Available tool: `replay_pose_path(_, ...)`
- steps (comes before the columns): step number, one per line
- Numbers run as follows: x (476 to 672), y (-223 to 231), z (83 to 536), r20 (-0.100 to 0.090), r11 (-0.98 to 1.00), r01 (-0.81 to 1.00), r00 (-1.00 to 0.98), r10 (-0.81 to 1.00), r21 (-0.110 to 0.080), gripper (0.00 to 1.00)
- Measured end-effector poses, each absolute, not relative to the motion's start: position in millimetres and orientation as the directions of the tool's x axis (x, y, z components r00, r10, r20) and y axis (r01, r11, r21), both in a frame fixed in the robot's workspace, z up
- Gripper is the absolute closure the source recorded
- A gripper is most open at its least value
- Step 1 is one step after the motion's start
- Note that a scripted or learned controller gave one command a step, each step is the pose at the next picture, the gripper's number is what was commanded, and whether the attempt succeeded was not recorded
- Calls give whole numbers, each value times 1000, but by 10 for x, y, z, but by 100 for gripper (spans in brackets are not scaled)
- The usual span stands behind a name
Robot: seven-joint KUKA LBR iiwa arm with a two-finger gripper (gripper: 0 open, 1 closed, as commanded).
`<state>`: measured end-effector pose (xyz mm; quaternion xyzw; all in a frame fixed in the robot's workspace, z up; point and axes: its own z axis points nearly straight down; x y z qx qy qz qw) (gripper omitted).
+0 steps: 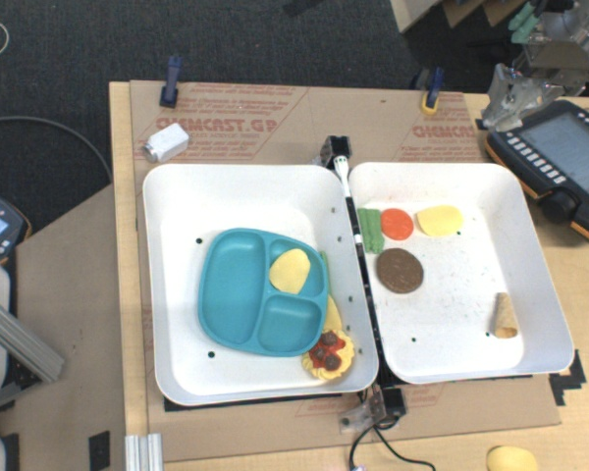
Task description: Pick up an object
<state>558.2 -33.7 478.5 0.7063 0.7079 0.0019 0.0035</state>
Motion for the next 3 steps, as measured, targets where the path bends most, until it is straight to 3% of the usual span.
replay_pose_path(1,5884,301,4634,0,7,1000,-7,1000,4,100)
replay_pose_path(2,5813,862,3881,1,6,1000,-6,1000,-9,100)
replay_pose_path(3,4746,808,3534,0,1,1000,-1,1000,-11,100)
